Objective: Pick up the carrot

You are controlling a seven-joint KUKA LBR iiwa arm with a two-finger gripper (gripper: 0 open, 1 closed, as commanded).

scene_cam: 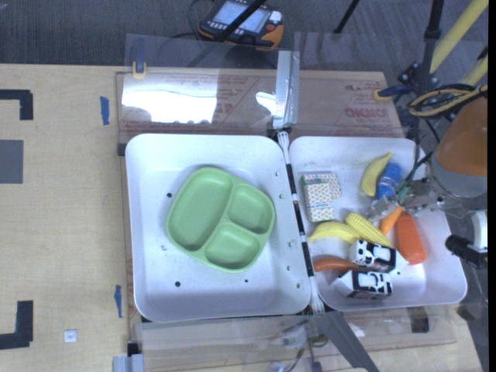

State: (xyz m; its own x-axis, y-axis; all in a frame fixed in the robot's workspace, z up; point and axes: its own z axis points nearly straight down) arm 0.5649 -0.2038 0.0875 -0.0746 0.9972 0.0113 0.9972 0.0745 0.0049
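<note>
The carrot is a thick orange piece lying at a slant in the right part of the right bin, beside a yellow corn cob. My gripper hangs just above the carrot's upper end, close to a blue object. The grey arm with its orange band comes in from the right edge. Nothing is visibly held.
The right bin also holds two bananas, a patterned box, a thin orange-red piece and two black-and-white toys. A green divided plate lies in the left bin.
</note>
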